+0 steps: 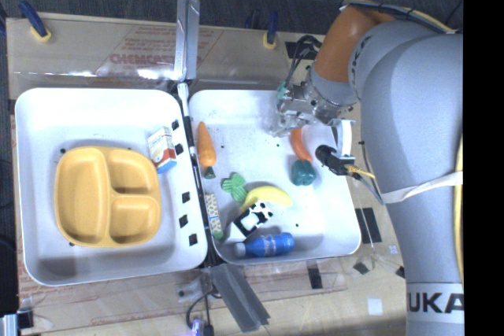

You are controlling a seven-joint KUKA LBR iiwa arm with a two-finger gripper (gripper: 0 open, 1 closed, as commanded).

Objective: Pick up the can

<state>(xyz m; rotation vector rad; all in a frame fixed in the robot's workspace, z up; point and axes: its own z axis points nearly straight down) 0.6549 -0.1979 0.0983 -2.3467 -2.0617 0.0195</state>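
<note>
- The end effector sits low at the back of the right bin; its metal blurs together, so I cannot tell how it is set.
- The can, blue, lies on its side along the right bin's front wall, long axis left to right.
- Also there: carrot, banana, teal object.
- The left bin holds a yellow divided tray and a small carton.

Smooth white plastic bins, matt yellow plastic tray, glossy blue can, bare wooden bench
</note>
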